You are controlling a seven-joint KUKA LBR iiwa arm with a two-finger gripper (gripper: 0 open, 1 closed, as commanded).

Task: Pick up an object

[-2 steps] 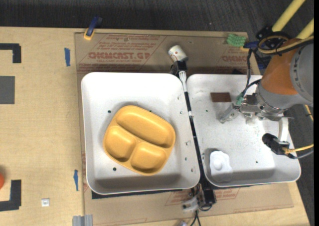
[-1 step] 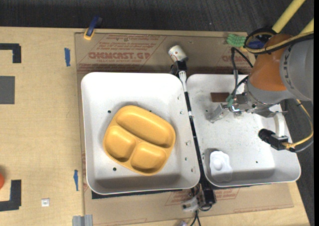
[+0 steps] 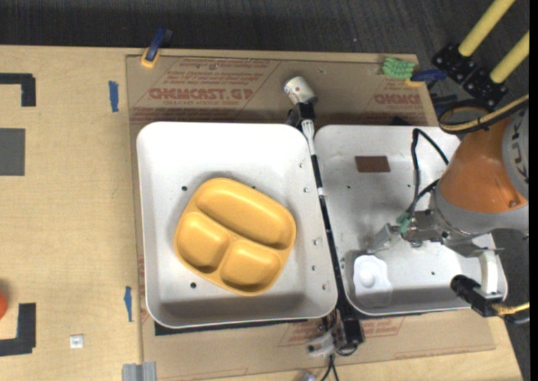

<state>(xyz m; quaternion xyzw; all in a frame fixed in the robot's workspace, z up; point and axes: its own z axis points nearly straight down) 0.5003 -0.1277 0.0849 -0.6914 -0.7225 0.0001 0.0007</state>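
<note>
Two bins sit before us: a yellow tray (image 3: 235, 235) lies mid-left bin (image 3: 160, 203), a white object (image 3: 371, 272) at the right bin's (image 3: 353, 152) front-left corner. Our gripper (image 3: 388, 236) hovers just above it; grip state we cannot tell. Nothing lifted yet.

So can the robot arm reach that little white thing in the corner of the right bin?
Probably yes. The gripper hangs low in the right bin, just above and beside the small white object, and nothing lies between them. That object sits close to the bin's wall, which might crowd the fingers.
</note>
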